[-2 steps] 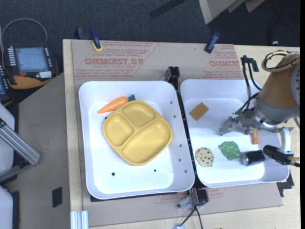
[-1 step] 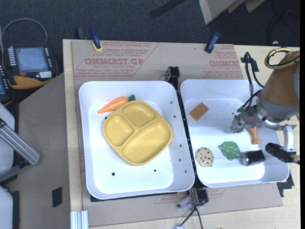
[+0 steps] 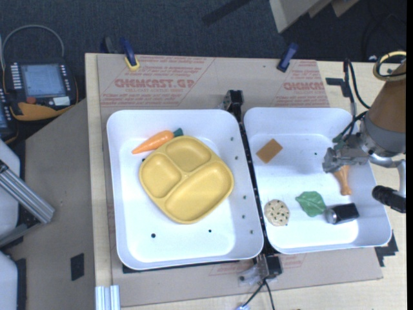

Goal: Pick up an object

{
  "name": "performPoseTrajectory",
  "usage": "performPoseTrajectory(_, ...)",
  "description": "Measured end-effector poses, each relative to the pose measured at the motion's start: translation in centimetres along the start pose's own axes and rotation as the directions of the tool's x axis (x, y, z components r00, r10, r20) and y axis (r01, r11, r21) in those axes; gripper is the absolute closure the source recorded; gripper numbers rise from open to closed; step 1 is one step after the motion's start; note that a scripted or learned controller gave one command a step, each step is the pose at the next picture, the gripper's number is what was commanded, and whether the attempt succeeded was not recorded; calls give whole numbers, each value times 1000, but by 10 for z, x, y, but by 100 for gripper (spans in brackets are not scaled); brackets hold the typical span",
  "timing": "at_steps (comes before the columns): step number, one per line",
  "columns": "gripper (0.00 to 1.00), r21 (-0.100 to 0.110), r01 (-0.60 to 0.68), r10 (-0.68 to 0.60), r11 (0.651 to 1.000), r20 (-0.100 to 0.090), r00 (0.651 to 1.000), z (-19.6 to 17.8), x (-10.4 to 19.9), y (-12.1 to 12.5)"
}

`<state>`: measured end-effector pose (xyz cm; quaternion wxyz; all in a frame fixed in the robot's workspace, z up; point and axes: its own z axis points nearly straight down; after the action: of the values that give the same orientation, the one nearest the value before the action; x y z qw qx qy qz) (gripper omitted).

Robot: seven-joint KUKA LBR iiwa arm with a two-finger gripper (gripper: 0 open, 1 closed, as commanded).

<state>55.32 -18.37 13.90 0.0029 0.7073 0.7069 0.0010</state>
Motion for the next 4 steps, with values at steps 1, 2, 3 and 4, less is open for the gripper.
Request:
performPoseTrajectory(1,100,-1,2,-2,1000,0,1000,-46,7,1)
performPoseTrajectory(2,100,-2,2,-2,1000,0,1000,-92,7,10)
performPoseTrajectory(3,100,6,7,-7,1000,-5,1000,-84,67,23)
performPoseTrajectory(4,100,5,8,-8,1000,-5,1000,-86,127,31)
